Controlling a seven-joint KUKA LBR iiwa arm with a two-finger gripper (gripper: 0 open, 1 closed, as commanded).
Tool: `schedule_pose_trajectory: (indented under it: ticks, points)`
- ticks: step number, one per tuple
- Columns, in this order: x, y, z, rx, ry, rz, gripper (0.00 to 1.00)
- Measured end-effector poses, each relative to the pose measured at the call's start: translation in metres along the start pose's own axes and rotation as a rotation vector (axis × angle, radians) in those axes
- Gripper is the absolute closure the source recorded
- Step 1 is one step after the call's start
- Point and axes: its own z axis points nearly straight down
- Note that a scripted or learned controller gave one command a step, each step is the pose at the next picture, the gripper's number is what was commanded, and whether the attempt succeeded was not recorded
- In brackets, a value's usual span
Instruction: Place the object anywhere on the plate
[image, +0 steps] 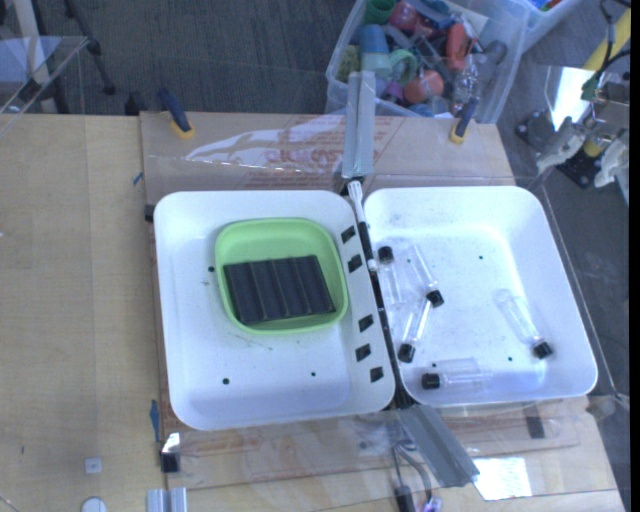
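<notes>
A square green plate (233, 243) sits in the left white bin (200, 385), towards its back. A dark grey ribbed block (278, 288) lies flat on the plate, filling most of its floor and reaching its front rim. In the right white bin (480, 215) lie several clear plastic tubes with black caps: one near the dividing wall (417, 325), one at the right (520, 318), one at the front (456, 377).
A row of black clips (362, 322) runs along the wall where the two bins meet. Behind the bins stand a clear box of colourful toys (430, 50) and a metal upright (358, 125). Bare wooden bench lies to the left.
</notes>
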Motion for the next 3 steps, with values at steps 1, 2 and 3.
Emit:
schedule_pose_trajectory:
  ticks: [1, 2, 3]
  points:
    - [0.000, 0.000, -0.021, -0.001, 0.000, 0.061, 0.00]
    - [0.000, 0.000, -0.020, 0.000, -0.001, 0.060, 0.00]
    - [-0.002, 0.001, -0.077, 0.000, 0.000, 0.118, 0.00]
